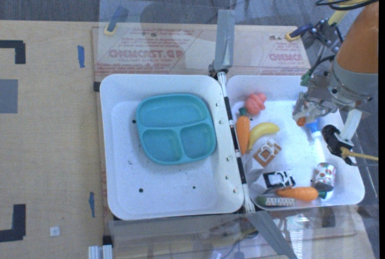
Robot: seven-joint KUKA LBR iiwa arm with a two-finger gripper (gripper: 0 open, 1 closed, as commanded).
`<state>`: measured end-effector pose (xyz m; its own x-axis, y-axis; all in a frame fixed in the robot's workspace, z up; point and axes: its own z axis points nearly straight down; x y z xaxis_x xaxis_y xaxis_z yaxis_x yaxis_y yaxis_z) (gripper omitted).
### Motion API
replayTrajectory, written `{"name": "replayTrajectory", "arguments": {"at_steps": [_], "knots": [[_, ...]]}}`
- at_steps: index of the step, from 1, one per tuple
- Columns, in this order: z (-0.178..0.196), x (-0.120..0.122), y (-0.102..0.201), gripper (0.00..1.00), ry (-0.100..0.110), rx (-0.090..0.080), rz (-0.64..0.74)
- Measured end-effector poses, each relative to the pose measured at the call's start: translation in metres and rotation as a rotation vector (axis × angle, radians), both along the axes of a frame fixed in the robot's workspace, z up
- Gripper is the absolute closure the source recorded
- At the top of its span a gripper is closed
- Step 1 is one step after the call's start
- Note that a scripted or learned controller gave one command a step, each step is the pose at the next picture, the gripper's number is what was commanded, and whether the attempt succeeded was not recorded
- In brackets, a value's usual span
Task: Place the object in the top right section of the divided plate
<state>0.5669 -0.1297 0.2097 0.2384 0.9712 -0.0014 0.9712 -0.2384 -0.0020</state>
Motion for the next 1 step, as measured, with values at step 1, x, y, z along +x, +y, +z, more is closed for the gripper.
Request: {"name": "replayTrajectory", "arguments": {"at_steps": [1], "knots": [[0.0158,0.0215,0.0862,1.0,-0.003,0.0,-0.004]]}}
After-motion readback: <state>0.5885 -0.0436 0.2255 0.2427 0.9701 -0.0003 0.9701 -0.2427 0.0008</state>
